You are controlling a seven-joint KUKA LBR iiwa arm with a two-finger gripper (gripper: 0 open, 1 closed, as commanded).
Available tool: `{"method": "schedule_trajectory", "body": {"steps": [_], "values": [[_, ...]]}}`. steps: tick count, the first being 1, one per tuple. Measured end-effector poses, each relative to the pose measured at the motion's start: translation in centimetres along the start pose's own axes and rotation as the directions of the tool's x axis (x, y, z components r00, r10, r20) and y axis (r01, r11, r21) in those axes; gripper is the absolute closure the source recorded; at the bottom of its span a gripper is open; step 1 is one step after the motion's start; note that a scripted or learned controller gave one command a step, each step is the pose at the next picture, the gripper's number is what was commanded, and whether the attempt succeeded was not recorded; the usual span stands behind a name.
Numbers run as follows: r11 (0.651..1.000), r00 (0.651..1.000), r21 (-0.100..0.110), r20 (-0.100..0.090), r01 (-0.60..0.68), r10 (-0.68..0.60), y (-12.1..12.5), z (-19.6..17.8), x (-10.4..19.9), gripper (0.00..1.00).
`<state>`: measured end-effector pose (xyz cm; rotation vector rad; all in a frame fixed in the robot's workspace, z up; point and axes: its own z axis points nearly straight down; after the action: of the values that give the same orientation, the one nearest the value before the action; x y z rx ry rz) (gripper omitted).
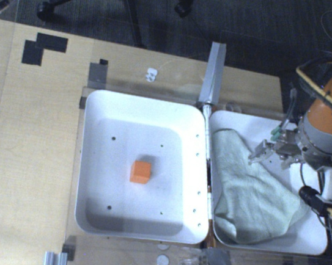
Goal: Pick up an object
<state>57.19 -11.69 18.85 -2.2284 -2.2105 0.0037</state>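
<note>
Item count, bench view.
Two white bins point(89, 148); one orange cube point(141, 172); one grey-green cloth point(249, 194); one gripper point(260, 154).

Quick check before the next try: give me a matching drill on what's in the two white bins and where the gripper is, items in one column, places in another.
Items:
1. small orange cube
2. crumpled pale green-grey cloth
3. two-finger gripper
4. upright grey metal post

Places:
A. above the right bin's upper part, by the cloth's top edge
B. lying in the right bin
C. near the middle of the left bin
D. at the far end of the seam between the bins

Pairs: 1-C, 2-B, 3-A, 4-D
</note>
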Motion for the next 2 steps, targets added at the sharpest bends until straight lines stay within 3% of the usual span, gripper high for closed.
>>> {"method": "schedule_trajectory", "body": {"steps": [1, 2], "values": [[0.998, 0.998, -0.008, 0.0, -0.069, 0.069, 1.69, 9.42, 0.37, 0.0], [0.998, 0.998, -0.007, -0.002, -0.067, 0.067, 1.83, 8.64, 0.55, 1.0]]}}
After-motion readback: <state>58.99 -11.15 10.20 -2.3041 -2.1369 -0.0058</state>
